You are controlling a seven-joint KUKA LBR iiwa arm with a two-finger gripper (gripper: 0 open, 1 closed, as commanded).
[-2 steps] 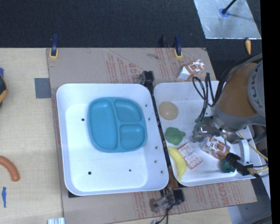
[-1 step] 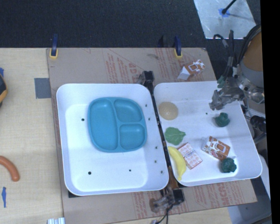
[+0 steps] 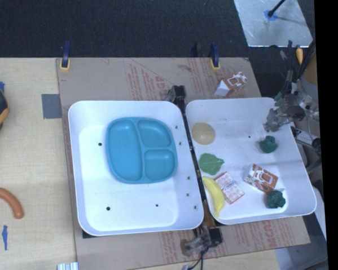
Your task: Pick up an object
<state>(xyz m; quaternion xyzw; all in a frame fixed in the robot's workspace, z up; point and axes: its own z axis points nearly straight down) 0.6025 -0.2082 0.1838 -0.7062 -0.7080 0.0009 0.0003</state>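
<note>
I see my gripper (image 3: pixel 272 124) poised at three o'clock over the right bin (image 3: pixel 241 108), just above a dark green object (image 3: pixel 268 144), approach step; next I must descend onto it, though I cannot tell the fingers' state.

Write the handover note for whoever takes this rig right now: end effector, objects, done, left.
End effector: over the right bin's far right corner, just above a dark green piece. Whether it is open or shut is not clear, and nothing shows in its grip.
Right bin: tan disc, green leaf, banana, two small cartons, second dark green piece.
Left bin: blue divided plate.
Outside the bins: one carton on the cardboard, a sausage on the bench.
Done: no pick yet.
Left: grasp and lift one object; the nearest dark green piece looks likeliest.
</note>
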